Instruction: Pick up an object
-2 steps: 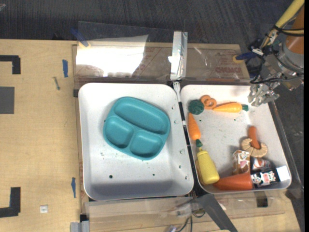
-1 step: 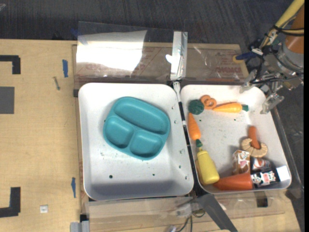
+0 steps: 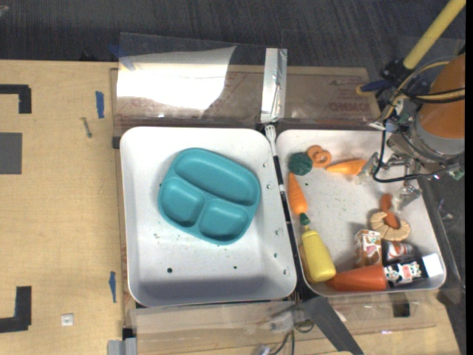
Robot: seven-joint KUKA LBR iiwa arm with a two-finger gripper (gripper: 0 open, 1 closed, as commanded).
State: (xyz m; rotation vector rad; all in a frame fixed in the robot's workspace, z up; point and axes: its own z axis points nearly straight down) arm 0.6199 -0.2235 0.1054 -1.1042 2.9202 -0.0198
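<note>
Tool (image 3: 401,177) hangs low over the right bin's far right corner, under the orange-banded wrist, with cables looped around it. From my screen I cannot tell whether it is wide or narrow, and I see nothing held in it.

Starting at the left, the cardboard-covered surface (image 3: 52,198) carries black marks and bits of blue tape. The left bin (image 3: 148,272) holds a teal divided plate (image 3: 211,196), lying flat near its middle. Behind that bin a clear plastic sheet (image 3: 177,80) stands against the back.

The right bin (image 3: 336,205) holds all the small things I could pick. An orange carrot (image 3: 297,194) lies along its left wall, and a yellow bottle (image 3: 316,256) lies just below it, cap toward the carrot. At the far left corner sits a green ball (image 3: 299,163), with an orange ring (image 3: 319,154) just beside it and a second carrot (image 3: 347,168) to the right of the ring, near the tool. Along the near wall lies a red-orange pepper (image 3: 362,278), touching the bottle's base. A brown packet (image 3: 367,246) stands just above the pepper, and a black and white carton (image 3: 405,272) lies to its right. A tan doughnut (image 3: 390,226) rests above the packet, just below the tool, with a small orange piece (image 3: 386,202) between them.
</note>
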